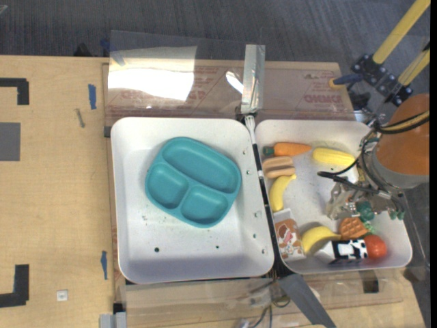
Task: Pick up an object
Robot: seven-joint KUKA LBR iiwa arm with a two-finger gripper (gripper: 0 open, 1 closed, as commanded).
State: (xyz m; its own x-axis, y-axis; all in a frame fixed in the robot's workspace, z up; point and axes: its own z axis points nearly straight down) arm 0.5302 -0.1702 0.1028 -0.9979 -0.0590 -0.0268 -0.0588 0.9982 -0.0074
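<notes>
Overhead slanted view of the wooden worktop [48, 203] carrying two shallow white bins side by side. The left bin [136, 251] held a teal divided plate [193, 181] with three compartments, lying slightly left of and beyond the bin's centre. The right bin [307, 139] held a cluster of toy foods. Along its far side lay an orange carrot [292, 149], with a hot dog in a bun [278, 165] just nearer and to the left, and a yellow corn-like piece [333, 158] to the right of the carrot. A banana [279, 191] lay near the left wall, below the hot dog. At the near left corner stood a small printed carton [287, 236], touching a second yellow banana-like piece [318, 238]. To its right lay a black-and-white patterned item [349, 249] and, beside it at the near right, a red-orange round fruit [377, 248]. An orange cross-hatched piece [353, 225] sat just beyond the patterned item.

The arm entered from the right, its orange band [408, 142] above the right bin's right edge. The claw [350, 201] was lowered among the objects in the right half of that bin, just beyond the cross-hatched piece; whether its fingers were apart or together could not be told, and no object was visibly between them.
</notes>
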